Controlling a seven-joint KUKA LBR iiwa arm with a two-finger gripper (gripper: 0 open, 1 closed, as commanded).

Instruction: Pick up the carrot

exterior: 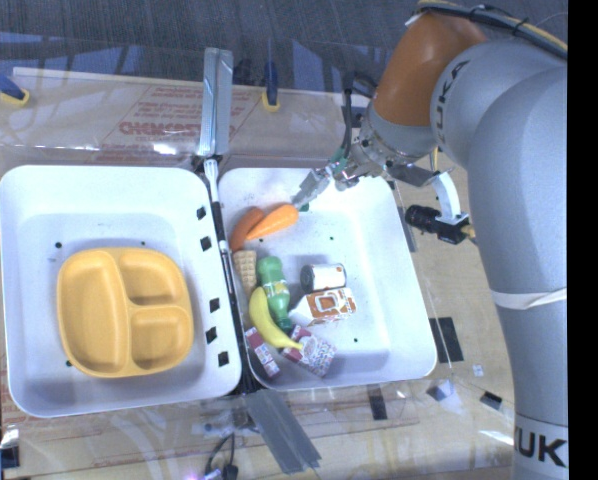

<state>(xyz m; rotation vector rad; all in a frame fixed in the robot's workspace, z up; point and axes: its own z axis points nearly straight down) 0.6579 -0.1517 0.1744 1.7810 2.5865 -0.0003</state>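
Carrot (pixel 264 223) looks rigid, smooth (likely slippery), best pinched mid-body; gripper (pixel 307 194) at its two o'clock, grip state unclear.

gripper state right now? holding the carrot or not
gripper: right at the carrot's tip in the right bin, not holding it; open or closed cannot be told.

Orange carrot (pixel 264 223) — yellow tray (pixel 124 310), yellow banana (pixel 266 323) — white bins (pixel 29 198).

Yellow divided plate (pixel 125 311) in left bin (pixel 19 268); banana (pixel 266 320), green bottle (pixel 273 280), small cartons (pixel 329 306) in right bin (pixel 404 298).
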